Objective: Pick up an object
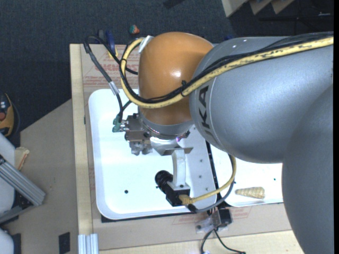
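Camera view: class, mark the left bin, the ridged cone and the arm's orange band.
left bin (pixel 111 168), camera view, bare floor.
ridged cone (pixel 250 193), camera view, its middle.
orange band (pixel 169 62), camera view, top surface.

My grey arm, cropped at the right edge, hides most of the right bin, and my orange band hides the middle of the left bin.

— Where is the arm reaching?
— It is coming in from the right, with its orange band hanging over the back of the left bin.
— And the gripper?
— It is pointing down over that bin's middle.
— Is anything lying in the bins?
— A pale ridged cone is lying near the right bin's front edge, well apart from the gripper. A small dark speck is showing on the left bin's floor, towards the front.
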Available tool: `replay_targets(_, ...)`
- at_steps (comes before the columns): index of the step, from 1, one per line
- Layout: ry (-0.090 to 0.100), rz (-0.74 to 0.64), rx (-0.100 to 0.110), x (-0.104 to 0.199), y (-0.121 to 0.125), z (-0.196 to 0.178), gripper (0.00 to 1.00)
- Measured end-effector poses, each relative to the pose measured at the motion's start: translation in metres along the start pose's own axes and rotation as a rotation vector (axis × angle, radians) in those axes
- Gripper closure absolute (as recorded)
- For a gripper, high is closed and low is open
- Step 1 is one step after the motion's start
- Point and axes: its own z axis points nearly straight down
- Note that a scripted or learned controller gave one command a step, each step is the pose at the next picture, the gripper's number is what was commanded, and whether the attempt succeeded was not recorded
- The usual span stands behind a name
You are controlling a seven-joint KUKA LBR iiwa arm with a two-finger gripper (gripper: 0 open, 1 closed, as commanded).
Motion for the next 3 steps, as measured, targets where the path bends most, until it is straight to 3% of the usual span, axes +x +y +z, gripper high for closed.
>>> replay_targets(1, 0.001, 0.015, -0.015, -0.049, 0.012, -0.077, 1.0)
replay_targets(2, 0.008, 0.006, -0.027, -0.017, 0.03, -0.258, 1.0)
replay_targets(3, -0.004, 0.009, 0.002, -0.006, 0.011, -0.149, 1.0)
